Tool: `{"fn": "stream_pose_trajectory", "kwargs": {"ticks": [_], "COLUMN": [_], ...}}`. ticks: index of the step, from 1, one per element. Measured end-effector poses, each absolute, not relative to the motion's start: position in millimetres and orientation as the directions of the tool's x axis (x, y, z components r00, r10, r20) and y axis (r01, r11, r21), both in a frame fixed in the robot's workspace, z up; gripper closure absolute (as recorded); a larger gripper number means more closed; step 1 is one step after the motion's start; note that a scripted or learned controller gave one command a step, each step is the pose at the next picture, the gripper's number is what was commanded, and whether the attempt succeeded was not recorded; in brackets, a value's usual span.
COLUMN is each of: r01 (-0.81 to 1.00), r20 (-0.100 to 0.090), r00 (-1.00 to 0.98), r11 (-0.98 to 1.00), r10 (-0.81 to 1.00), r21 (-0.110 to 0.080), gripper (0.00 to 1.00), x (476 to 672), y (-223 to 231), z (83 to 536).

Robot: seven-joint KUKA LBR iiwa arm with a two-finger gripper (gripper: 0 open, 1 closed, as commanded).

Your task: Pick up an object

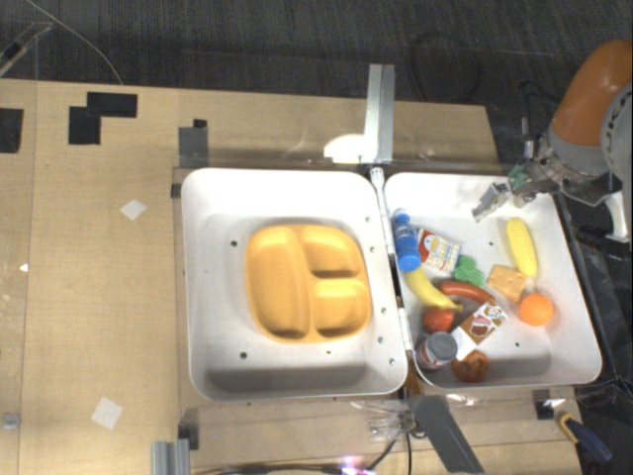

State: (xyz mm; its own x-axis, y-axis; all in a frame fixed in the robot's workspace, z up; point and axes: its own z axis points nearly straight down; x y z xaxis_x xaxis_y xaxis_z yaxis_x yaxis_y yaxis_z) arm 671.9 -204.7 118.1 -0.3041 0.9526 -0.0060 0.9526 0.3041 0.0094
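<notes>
Your grey two-finger gripper (492, 202) hangs with fingers spread and nothing between them above the right white bin (574, 354), just beside the yellow corn cob (521, 246). You have 0 objects lifted; the whole pick remains.

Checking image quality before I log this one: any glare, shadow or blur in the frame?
Camera view: bright glare spot on the bench behind the left bin; soft shadow along that bin's near wall; gripper slightly blurred; toys in the right bin fairly sharp.
</notes>
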Motion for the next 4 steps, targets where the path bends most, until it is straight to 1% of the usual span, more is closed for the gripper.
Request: {"fn": "stream_pose_trajectory", "kwargs": {"ticks": [1, 2, 3, 4], "r01": [0.998, 0.999, 0.927, 0.992], "r20": [-0.002, -0.011, 0.002, -0.001], "r00": [0.056, 0.009, 0.375, 0.124], "r11": [-0.056, -0.008, -0.375, -0.124], "r10": [0.998, 1.0, 0.927, 0.992], "r21": [0.009, 0.041, 0.006, 0.008], "gripper": [0.0, 0.0, 0.0, 0.0], "x": [664.5, 621.5, 618.9, 656.2], "y": [-204.9, -191.4, -155.5, -192.9], "z": [147.6, 104.1, 104.8, 102.8]}}
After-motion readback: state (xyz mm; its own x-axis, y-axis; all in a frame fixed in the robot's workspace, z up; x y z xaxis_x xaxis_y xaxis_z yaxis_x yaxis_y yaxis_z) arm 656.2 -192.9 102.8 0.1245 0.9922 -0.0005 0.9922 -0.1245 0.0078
